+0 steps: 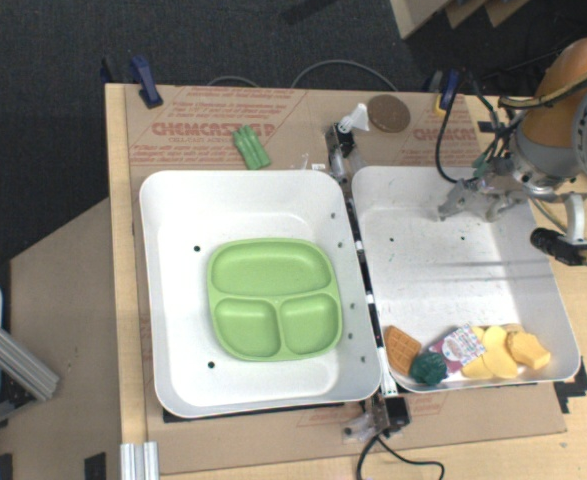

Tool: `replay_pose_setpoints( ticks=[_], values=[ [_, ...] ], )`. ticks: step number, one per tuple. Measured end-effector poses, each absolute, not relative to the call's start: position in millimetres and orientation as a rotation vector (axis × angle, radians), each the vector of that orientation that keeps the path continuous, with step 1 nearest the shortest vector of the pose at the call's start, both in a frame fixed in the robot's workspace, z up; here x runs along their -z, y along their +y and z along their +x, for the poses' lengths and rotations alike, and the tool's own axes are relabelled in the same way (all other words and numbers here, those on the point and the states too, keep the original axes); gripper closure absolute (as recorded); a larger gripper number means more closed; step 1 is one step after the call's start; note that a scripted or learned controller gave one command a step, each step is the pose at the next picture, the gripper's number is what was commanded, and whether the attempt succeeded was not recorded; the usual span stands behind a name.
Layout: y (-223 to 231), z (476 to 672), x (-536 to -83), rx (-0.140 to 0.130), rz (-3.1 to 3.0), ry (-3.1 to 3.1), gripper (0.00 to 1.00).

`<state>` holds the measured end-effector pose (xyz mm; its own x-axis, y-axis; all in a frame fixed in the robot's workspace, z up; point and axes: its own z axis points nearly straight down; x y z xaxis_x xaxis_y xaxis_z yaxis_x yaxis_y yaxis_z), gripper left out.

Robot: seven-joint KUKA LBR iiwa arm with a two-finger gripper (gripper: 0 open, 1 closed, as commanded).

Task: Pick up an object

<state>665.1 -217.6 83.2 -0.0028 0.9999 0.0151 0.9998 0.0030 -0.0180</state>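
Observation:
My gripper [470, 204] hangs over the far part of the right bin [453, 268], near its back rim, with nothing visible under it. The loose objects lie in a cluster at that bin's near edge, well away from the gripper: a brown waffle-like piece [402, 346], a dark green lump [429, 368], a pink and white packet [462, 345] and yellow pieces [508, 352]. In the left bin [173, 218] rests a light green divided plate [273, 298].
Behind the bins on the cardboard lie a green clip [252, 149] and a brown disc [388, 114]. Blue clamps [146, 80] hold the board's back edge. Cables loop near the arm [563, 118] at the right.

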Motion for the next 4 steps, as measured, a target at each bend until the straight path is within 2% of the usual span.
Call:
replay_pose_setpoints(
  ticks=[1, 2, 3, 4],
  values=[
    [-217.8, 664.9, -84.9, -0.003, -2.203, -2.21, 0.0],
    [-220.7, 667.7, -117.9, 0.004, -2.223, -2.226, 0.0],
    [-220.1, 648.6, -84.5, 0.006, -2.214, -2.219, 0.0],
    [-219.2, 663.8, -82.8, -0.009, -2.201, -2.202, 0.0]
  ],
)
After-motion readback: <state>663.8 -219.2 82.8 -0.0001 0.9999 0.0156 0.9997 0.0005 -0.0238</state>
